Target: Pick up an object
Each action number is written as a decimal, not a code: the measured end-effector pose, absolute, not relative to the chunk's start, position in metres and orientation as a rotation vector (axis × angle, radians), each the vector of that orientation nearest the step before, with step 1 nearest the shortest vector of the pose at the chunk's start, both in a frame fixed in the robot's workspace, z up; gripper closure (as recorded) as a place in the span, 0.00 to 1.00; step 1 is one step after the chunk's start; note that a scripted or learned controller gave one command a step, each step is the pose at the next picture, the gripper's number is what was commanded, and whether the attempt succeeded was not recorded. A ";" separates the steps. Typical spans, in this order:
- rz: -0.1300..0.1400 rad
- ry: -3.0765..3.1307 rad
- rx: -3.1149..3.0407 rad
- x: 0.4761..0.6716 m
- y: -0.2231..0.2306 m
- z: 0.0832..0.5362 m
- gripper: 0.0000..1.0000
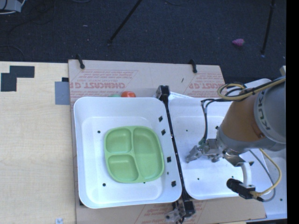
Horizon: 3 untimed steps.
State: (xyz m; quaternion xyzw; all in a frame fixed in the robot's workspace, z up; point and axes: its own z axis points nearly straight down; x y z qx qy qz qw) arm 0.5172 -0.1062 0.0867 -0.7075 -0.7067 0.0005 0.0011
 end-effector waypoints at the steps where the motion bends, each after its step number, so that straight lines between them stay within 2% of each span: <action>1: 0.001 -2.210 -2.230 0.518 -0.108 0.099 1.00; 3: -0.002 -2.223 -2.221 0.528 -0.094 0.196 1.00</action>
